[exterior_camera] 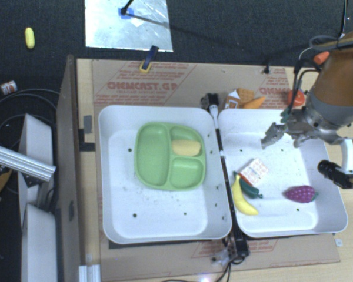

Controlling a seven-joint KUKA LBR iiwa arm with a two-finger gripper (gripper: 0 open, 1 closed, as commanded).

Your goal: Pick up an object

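Observation:
The right bin point(317, 216) holds a yellow banana point(242, 198), a small white and red packet point(255, 171) with a dark green piece beside it, and a purple bunch of grapes point(299, 194). My gripper point(273, 136) hangs over the upper part of the right bin, its grey fingers pointing left and apart, with nothing between them. It is above and to the right of the packet, and clear of all the objects. In the left bin point(120, 216) a green divided plate point(167, 156) carries a pale yellow piece point(186, 148) in its upper right compartment.
An orange carrot-like toy point(252, 101) and a small box lie on the cardboard behind the right bin. A black clamp point(212, 102) sits at the top of the joint between the bins. The arm's body covers the right bin's upper right corner.

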